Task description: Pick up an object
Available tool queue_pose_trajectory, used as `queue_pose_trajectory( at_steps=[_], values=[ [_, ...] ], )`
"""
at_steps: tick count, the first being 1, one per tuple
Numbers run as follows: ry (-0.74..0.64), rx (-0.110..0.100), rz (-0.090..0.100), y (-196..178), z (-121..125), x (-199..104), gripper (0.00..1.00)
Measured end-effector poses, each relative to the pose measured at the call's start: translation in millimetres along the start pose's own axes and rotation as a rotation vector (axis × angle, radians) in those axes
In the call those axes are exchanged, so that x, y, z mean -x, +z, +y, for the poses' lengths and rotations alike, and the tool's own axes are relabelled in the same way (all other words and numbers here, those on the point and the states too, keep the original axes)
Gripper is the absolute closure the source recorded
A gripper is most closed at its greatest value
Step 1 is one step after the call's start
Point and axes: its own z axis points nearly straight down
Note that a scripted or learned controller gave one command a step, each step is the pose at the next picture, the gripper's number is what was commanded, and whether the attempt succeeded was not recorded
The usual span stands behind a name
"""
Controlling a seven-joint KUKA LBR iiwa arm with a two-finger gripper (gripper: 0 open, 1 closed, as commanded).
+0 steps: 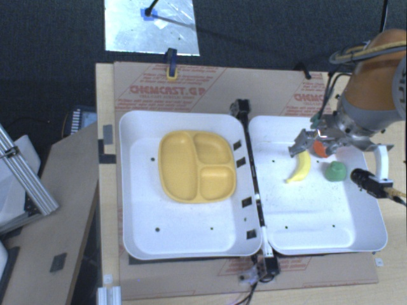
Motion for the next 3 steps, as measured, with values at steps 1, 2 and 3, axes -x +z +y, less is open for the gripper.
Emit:
queue_pose_trajectory(
  at_steps=[1,2,3],
  values=[
    [0.004,-0.001,0.000,55.5,-9.2,4.5,0.00],
    [0.003,0.000,0.000,98.8,-6.5,9.2,0.00],
    [0.003,0.005,-0.002,85.9,-5.3,9.4,1.00]
  ],
)
